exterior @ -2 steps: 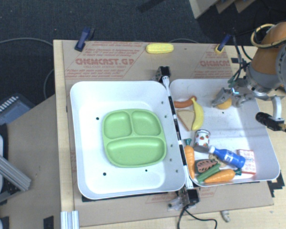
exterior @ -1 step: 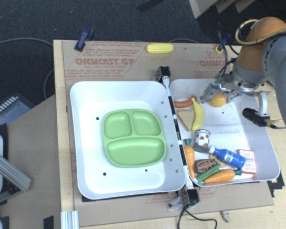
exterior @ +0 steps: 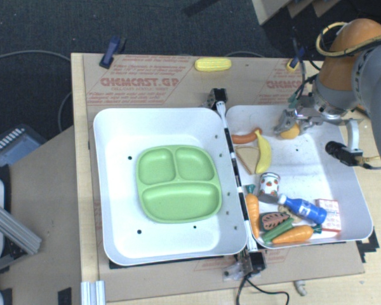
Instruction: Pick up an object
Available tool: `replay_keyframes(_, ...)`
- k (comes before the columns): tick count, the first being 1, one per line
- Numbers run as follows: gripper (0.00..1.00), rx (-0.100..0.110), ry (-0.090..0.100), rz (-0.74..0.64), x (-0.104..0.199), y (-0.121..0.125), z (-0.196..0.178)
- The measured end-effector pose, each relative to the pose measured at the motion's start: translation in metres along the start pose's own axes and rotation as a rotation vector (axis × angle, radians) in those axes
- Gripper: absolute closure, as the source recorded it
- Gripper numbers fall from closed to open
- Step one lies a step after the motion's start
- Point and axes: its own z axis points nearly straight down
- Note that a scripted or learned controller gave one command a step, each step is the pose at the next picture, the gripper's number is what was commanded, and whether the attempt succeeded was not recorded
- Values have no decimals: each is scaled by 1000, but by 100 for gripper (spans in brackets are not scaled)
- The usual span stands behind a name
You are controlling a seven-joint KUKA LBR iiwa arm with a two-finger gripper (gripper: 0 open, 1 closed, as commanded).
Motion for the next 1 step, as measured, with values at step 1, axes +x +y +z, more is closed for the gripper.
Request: replay_keyframes(1,100,2,3,1,43,-15,-49)
